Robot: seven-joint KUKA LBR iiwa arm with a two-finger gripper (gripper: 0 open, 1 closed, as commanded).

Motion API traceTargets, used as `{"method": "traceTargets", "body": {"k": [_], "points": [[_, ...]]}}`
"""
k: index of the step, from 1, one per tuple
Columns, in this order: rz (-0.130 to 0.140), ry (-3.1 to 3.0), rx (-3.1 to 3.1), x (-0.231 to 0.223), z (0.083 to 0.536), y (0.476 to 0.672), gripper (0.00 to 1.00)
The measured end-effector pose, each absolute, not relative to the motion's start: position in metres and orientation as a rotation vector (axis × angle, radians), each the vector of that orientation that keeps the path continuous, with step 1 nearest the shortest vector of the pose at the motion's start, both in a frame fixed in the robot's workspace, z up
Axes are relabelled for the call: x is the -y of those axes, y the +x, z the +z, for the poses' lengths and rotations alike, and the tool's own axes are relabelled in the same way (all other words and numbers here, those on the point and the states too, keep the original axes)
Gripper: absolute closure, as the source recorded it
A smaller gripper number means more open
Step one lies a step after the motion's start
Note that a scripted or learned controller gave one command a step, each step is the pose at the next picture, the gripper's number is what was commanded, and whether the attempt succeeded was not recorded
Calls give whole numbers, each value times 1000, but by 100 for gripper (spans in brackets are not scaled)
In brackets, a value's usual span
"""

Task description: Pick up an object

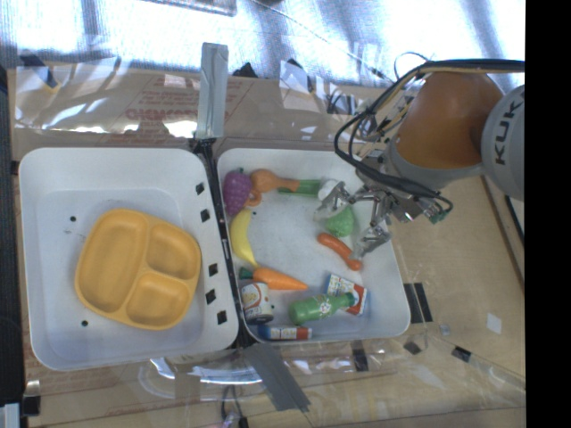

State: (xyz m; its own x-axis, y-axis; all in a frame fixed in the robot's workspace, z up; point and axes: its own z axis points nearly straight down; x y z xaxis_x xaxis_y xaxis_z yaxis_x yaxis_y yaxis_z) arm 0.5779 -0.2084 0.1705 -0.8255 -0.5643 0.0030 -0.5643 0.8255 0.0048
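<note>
While pincer hovers: two carrots, one banana.

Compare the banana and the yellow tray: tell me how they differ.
The banana is small, slim and curved; the yellow tray is broad, flat and split into compartments. The banana lies among toy foods in the right bin; the tray lies alone in the left bin. Both are yellow.

Toy foods scattered, right bin
</note>
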Motion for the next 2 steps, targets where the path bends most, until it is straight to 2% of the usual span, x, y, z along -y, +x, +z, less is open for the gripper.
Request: {"method": "traceTargets", "body": {"k": [1, 2], "points": [[8, 950, 3004, 193, 98, 555, 0], [7, 960, 3002, 191, 107, 556, 100]]}}
